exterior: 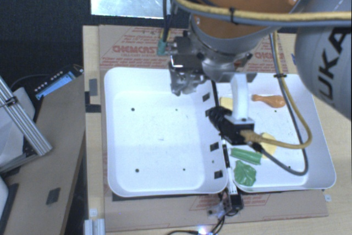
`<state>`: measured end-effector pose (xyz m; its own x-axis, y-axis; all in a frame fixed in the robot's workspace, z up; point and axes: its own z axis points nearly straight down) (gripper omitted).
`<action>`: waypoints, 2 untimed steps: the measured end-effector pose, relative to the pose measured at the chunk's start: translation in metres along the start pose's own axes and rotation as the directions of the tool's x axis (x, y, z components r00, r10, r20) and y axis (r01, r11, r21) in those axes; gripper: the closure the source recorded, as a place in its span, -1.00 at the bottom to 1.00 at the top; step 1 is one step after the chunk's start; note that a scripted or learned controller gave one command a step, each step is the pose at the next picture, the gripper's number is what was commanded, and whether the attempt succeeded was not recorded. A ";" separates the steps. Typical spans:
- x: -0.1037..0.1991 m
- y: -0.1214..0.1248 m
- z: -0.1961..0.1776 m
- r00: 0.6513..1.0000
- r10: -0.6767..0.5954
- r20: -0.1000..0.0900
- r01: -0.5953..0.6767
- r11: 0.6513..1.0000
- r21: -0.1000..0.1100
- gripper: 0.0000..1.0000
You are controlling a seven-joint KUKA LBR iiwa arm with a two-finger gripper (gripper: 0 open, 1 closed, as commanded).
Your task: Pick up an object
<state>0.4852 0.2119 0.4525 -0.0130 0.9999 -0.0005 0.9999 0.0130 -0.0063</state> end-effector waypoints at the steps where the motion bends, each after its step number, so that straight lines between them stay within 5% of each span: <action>1: 0.023 0.062 -0.031 1.000 0.007 -0.003 -0.007 1.000 -0.013 1.00; 2: 0.023 0.004 -0.086 1.000 0.006 -0.004 -0.006 1.000 -0.011 1.00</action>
<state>0.4893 0.2345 0.5382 -0.0072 1.0000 0.0037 1.0000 0.0072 0.0046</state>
